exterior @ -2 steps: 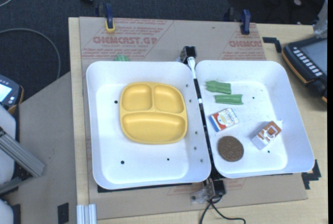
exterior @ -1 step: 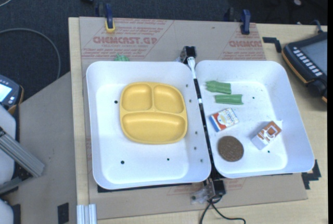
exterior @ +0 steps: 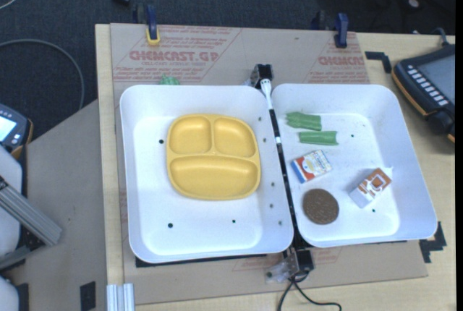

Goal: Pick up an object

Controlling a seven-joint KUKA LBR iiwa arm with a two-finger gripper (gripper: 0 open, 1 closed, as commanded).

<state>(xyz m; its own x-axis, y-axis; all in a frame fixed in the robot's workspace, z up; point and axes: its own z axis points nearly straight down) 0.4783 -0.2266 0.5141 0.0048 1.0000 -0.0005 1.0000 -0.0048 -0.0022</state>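
End effector: whether its fingers are apart or together cannot be told; nothing is seen clamped.

The candidate objects lie loose and apart from one another in the shallow white right-hand bin (exterior: 409, 143), on the side the arm enters from. This spacing should favour a clean grasp.
- two green pod-shaped pieces (exterior: 309, 128)
- a small white, red and blue carton (exterior: 312, 165)
- a flat brown round disc (exterior: 320, 206)
- a small brown-and-white carton (exterior: 370, 185)

Farther off, the white left-hand bin (exterior: 134, 158) holds a yellow three-compartment plastic plate (exterior: 213, 158). Both bins rest on the board-covered worktop (exterior: 217, 56).

Judgement: pick not yet begun.
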